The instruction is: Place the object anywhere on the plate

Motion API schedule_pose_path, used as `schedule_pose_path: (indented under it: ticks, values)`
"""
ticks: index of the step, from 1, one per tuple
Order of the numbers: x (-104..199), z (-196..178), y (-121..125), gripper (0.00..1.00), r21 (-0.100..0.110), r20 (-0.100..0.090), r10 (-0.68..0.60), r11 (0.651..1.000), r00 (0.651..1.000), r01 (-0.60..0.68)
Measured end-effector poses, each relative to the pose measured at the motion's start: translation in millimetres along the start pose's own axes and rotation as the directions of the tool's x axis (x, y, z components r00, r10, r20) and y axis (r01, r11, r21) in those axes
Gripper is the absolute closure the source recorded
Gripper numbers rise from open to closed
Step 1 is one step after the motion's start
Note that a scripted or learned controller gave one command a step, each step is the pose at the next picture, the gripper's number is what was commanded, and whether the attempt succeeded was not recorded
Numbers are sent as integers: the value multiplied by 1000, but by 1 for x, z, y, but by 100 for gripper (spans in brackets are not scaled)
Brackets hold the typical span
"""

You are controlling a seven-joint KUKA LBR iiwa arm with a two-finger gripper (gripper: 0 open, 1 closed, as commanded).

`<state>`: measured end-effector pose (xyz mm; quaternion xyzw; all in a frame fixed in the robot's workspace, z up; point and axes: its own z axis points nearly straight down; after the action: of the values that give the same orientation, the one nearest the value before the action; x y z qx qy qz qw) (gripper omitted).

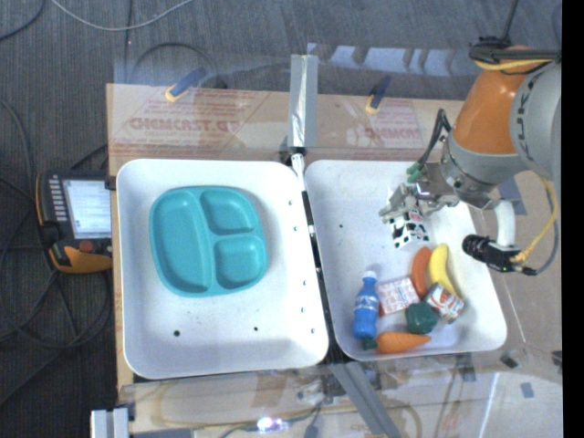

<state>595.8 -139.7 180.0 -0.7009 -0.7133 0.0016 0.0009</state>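
Camera view: end effector (408,210), grip state unreadable, over right bin's (351,190) bare upper floor.

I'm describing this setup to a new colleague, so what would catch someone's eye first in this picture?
First the turquoise divided plate, alone in the left white bin. Next the arm's orange band at upper right, with the gripper low over the right bin, by a small black-and-white object. Last, a bright cluster in that bin's near corner: a blue bottle, a banana and a carrot.
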Motion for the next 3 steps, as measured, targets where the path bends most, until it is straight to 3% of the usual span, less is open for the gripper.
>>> schedule_pose_path:
  ticks: [1, 2, 3]
  values:
    - [58, -16, 42, 100, 0, 0, -50, 999, 999, 50]
    - [133, -8, 67, 100, 0, 2, -205, 979, 979, 205]
    - [184, -2, 76, 100, 0, 2, -374, 928, 928, 374]
